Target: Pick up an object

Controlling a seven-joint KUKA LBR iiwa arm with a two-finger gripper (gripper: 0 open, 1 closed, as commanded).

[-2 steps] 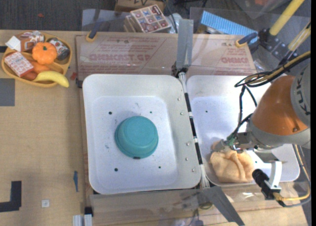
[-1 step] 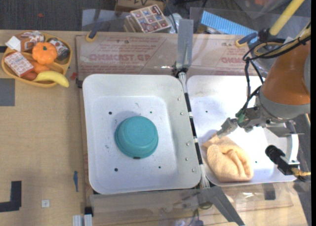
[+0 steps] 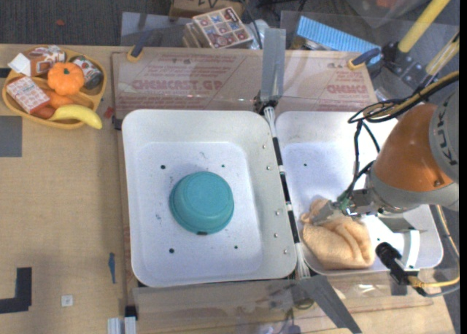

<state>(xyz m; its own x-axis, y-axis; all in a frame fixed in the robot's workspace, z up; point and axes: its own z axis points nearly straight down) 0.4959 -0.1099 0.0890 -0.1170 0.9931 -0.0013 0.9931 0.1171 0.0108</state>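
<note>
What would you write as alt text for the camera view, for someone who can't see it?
A grey and orange robot arm reaches from the right into the right white bin, its gripper at a tan cloth bunched in the near corner. The left white bin holds an upside-down teal bowl.

Bowl [image 3: 202, 202] in left bin [image 3: 139, 150]; cloth [image 3: 337, 243] in right bin [image 3: 314, 143].
</note>
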